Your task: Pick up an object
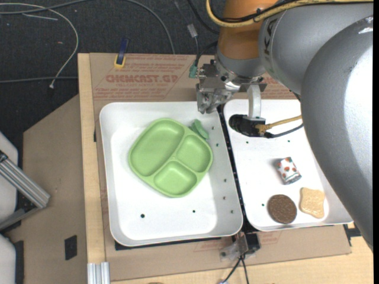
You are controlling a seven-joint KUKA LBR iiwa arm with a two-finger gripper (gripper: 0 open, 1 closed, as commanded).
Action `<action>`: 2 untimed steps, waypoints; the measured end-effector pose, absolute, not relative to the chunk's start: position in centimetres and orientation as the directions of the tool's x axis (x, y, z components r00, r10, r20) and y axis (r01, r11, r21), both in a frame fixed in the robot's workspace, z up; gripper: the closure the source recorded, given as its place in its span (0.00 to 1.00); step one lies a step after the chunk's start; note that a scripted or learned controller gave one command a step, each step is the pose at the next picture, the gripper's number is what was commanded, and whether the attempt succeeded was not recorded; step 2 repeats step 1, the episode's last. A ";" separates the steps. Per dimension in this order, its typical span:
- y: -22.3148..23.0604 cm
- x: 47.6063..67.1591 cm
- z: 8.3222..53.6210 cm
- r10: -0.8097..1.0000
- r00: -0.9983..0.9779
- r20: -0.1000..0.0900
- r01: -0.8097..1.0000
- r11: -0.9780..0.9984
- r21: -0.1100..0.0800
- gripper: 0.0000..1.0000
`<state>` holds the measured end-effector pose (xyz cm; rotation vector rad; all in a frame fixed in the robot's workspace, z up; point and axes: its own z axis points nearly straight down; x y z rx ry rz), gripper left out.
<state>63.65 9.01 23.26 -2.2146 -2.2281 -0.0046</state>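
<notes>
Gripper (208, 104) hangs over the far rim of the left bin (148, 218), just beyond the green plate's (170, 157) far right corner and close to the seam where the two bins meet. Whether it is apart or together I cannot tell, and nothing shows in its grasp. Both bins sit on the table (148, 78).

The three-part plate lies tilted mid-bin, with bare white floor on its near and left sides. Right of the plate, the right bin (260, 176) has an open middle, and its things crowd the near right corner: a brown round disc (282, 208), a tan lumpy piece (312, 202) beside it, and a small white can with red spots (288, 170) on its side. A small green piece (200, 129) touches the plate's far right edge, just below the gripper.
</notes>
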 end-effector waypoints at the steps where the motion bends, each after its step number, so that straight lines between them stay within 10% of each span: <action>1: 8.6 63.6 23.4 1.000 -0.002 0.000 1.000 0.002 0.001 0.00; 2: 8.6 63.6 23.4 1.000 -0.002 0.000 1.000 0.002 0.001 0.00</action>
